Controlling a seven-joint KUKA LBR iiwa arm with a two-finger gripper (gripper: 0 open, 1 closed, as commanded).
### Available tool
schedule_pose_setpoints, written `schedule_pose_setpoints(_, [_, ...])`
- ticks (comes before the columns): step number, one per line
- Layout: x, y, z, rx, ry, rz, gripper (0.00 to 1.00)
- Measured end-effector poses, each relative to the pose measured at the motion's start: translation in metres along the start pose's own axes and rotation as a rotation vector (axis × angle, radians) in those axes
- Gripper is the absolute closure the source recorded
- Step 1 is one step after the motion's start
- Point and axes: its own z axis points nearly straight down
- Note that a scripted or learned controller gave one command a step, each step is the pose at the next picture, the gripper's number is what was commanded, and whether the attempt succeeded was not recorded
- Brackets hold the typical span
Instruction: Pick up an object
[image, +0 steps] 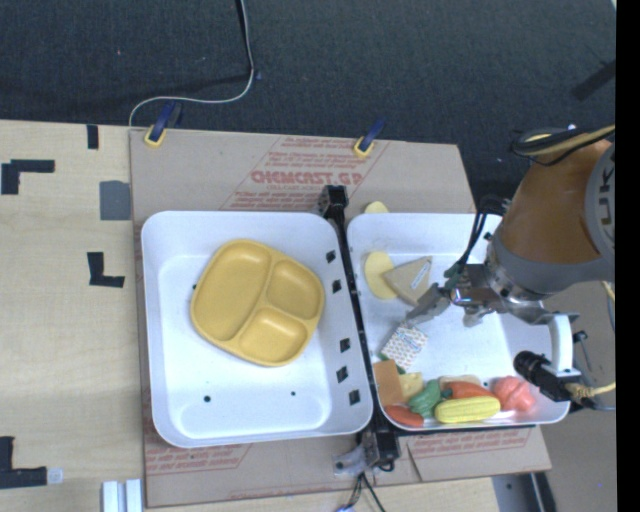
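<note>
My gripper (428, 305) hangs over the middle of the right bin (440, 228), pointing down and to the left. Its tip is just above and to the right of a white dotted piece (403, 345). A tan wedge (410, 277) and a pale yellow round piece (377, 275) lie just beyond it, to the upper left. Along the bin's front edge lie an orange block (386, 378), a green item (425, 397), a yellow corn cob (467, 408) and a pink-red item (515, 392). I see nothing held in the gripper.
The left bin (165, 330) holds a yellow divided plate (258, 302). A black divider (345, 300) with clips runs between the bins. A small yellow object (375, 209) sits at the right bin's far rim. The arm's orange band (555, 205) rises over the right side.
</note>
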Motion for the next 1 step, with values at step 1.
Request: schedule_pose_setpoints(1, [-0.0072, 0.0376, 0.1334, -0.004, -0.003, 0.0, 0.0])
